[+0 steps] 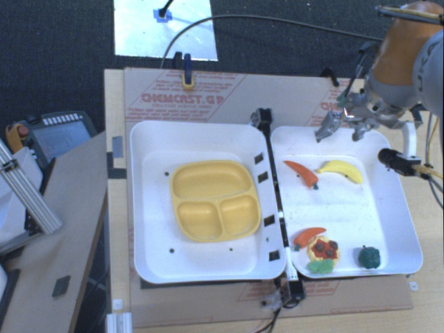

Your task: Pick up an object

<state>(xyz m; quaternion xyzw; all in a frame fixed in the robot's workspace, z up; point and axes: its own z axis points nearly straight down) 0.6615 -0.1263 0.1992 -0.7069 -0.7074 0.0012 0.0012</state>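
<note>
The right bin holds a yellow banana, a red chili pepper with a green stem, a second red pepper, a small pizza-like toy and a dark green piece. My gripper hangs over the bin's far edge, above and just behind the banana. Its two fingers are spread apart with nothing between them.
A yellow divided tray lies in the left bin. A black divider with clips runs between the bins. A pendant and metal rail sit at the left, off the bench.
</note>
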